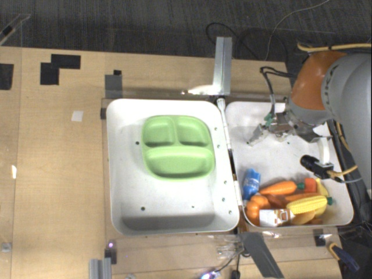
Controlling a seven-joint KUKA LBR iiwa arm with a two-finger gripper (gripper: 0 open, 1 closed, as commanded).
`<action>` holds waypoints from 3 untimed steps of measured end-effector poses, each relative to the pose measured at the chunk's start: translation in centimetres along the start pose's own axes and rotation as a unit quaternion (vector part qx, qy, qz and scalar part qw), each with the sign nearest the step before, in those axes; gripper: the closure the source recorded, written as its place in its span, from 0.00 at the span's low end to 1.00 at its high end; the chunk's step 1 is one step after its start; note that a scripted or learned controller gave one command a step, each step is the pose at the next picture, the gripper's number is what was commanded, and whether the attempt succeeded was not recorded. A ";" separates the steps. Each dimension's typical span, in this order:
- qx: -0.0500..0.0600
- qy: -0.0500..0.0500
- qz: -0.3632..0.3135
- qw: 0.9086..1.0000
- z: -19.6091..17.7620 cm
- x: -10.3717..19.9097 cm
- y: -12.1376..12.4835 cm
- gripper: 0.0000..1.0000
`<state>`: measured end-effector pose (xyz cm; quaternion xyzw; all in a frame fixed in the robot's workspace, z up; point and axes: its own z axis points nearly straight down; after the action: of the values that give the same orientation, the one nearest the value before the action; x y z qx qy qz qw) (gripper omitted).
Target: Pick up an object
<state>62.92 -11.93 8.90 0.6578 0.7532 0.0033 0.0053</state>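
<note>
White plastic, twice over: two shallow bins side by side on a pale wooden counter (52, 185), seen from above at a slant.

Left bin (125, 214): held one green plate (177, 146) with three compartments, lying flat near the bin's middle, a little toward the far side.

Right bin (279, 161): held a small heap of toy food, crowded into the near corner. From the left, a blue packet (251, 183) against the wall shared with the other bin; just beside it an orange carrot (278, 188) lying across; below that a round orange piece (256, 202) and a white carton (268, 217); to the right a yellow corn cob (306, 203), touching the carrot. Other items in the heap too small to tell.

Grey arm (349, 92) with an orange band, reached in from the right over the far half of the right bin. Tool (268, 137) hung low above bare white floor, prongs spread apart, pinching nothing. Sat well apart from the heap, with the blue packet nearest to it. Nothing lifted; all the food lay in the bin.
</note>
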 end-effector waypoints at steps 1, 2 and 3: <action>-0.001 0.001 0.079 0.997 -0.2 3.1 -4.2 0.00; 0.001 0.001 0.076 0.997 0.0 3.4 1.5 0.00; 0.001 -0.001 0.037 0.999 -0.2 -0.8 -5.9 0.00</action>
<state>57.18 -13.49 9.02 0.6852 0.7283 0.0027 0.0052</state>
